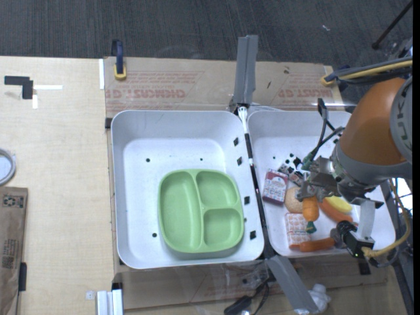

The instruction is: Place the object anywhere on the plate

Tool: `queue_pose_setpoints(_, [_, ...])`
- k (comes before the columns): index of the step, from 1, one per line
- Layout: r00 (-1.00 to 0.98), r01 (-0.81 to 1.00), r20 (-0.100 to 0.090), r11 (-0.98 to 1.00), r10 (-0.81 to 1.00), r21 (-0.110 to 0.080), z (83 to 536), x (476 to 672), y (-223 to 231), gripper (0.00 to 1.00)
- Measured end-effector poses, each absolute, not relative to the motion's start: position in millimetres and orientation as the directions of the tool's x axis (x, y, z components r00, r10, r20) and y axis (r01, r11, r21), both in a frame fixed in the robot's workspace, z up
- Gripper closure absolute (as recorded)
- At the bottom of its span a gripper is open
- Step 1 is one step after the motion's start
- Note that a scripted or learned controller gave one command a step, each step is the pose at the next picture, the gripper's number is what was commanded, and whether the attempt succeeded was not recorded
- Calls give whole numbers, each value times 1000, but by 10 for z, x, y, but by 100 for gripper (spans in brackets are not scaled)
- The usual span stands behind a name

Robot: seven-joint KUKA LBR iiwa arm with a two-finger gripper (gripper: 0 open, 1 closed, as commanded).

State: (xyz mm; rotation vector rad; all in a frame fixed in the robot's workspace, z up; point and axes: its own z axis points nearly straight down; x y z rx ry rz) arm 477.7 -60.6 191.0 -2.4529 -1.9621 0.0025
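Two bins, green plate [199,210] in left bin, gripper [308,192] over right-bin clutter — jaws' state unclear.

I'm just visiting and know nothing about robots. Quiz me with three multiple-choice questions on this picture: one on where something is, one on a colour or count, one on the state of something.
1. Where does the plate lie?
A. in the left bin
B. in the right bin
C. on the wooden bench

2. How many compartments does the plate have?
A. two
B. three
C. five

3. What lies on the plate?
A. a carrot
B. a snack packet
C. nothing

Answers:
1. A: the green plate lies on the floor of the left bin.
2. B: one long compartment on its left side and two smaller ones on its right.
3. C: its compartments are bare; the carrot and the snack packet lie in the right bin, where the gripper is.
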Motion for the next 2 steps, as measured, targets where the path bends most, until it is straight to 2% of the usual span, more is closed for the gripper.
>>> queue_pose_setpoints(1, [220,976,-1,-220,976,-1,1910,4777,-606,0])
queue_pose_setpoints(2, [219,976,-3,-219,976,-2,1991,4784,-615,100])
